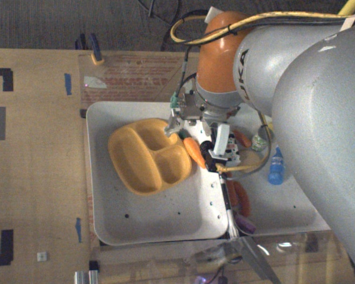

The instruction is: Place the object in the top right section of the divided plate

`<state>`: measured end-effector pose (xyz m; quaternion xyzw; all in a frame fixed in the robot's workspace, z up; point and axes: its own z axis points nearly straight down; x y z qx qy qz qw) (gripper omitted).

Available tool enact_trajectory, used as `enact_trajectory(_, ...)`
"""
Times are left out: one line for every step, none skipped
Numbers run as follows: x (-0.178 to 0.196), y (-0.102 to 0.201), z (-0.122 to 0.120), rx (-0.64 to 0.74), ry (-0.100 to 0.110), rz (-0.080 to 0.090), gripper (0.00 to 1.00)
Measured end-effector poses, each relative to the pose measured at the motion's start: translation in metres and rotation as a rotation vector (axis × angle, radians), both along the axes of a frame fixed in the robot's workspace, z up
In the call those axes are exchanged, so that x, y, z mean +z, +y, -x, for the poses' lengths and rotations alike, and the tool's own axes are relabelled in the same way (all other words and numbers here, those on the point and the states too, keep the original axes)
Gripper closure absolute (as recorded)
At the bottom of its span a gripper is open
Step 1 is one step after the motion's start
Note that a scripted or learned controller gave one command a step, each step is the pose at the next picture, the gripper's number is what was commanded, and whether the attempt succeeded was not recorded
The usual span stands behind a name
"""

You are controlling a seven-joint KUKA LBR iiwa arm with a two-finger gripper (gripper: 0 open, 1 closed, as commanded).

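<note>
A yellow divided plate (145, 155) lies in the left white bin (148, 223). My gripper (191, 142) hangs over the plate's right rim, under the orange wrist band. An orange carrot (195, 152) sits slanted between its fingers, one silver fingertip (173, 125) above the plate's upper right section and a dark one on the carrot's far side. The carrot overlaps the plate's right edge. The arm's body hides the bin area behind it.
The right bin (296, 215) holds a blue bottle (276, 166), a reddish sausage-shaped item (242, 199), a purple piece (246, 222) and small items near the wrist (259, 142). A ridge (220, 201) divides the two bins. Cables loop around the wrist.
</note>
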<state>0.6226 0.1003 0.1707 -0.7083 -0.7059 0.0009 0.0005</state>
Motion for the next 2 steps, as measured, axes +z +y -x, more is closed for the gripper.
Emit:
enact_trajectory(0.0135, -0.0785, 0.0709, -0.105, 0.000, 0.000, 0.00)
enact_trajectory(0.0231, -0.0778, 0.0704, -0.104, -0.001, -0.002, 1.00)
